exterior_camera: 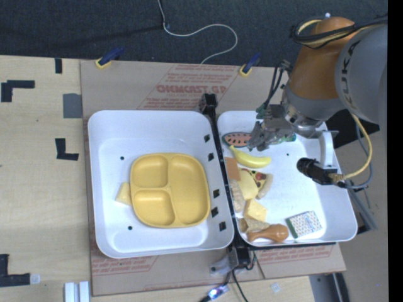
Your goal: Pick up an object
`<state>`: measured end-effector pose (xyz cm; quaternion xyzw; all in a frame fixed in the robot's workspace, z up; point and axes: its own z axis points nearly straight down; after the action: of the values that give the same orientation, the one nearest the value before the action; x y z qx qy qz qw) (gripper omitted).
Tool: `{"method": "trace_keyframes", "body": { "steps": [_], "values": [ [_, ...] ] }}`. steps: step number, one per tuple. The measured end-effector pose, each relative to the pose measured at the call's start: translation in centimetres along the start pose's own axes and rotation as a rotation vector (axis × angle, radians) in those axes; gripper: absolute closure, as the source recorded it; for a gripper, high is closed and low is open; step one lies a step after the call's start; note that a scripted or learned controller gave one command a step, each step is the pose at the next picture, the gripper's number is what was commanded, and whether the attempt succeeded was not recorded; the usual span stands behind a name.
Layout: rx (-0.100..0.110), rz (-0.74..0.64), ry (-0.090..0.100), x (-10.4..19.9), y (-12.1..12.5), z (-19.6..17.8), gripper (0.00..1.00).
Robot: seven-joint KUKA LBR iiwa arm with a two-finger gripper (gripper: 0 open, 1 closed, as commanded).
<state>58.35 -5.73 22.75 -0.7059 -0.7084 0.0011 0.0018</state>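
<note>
Faintly, mirrored red print marked the cardboard (189, 83) at upper centre; the gripper (261, 142) hovered over the banana (250, 160), jaw state unclear.

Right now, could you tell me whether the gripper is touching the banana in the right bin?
Cannot tell. In the camera view the gripper sits directly over the banana's upper end, overlapping it, but the slanted angle shows neither contact nor a gap.

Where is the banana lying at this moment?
The banana lies in the right bin, near its left wall, just below the gripper and beside the watermelon slice.
</note>
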Motion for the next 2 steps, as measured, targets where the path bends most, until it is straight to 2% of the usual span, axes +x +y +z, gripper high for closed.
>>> {"method": "trace_keyframes", "body": {
  "steps": [2],
  "values": [
    [0.002,0.000,0.000,7.0,-8.3,-0.4,1.00]
  ]
}}
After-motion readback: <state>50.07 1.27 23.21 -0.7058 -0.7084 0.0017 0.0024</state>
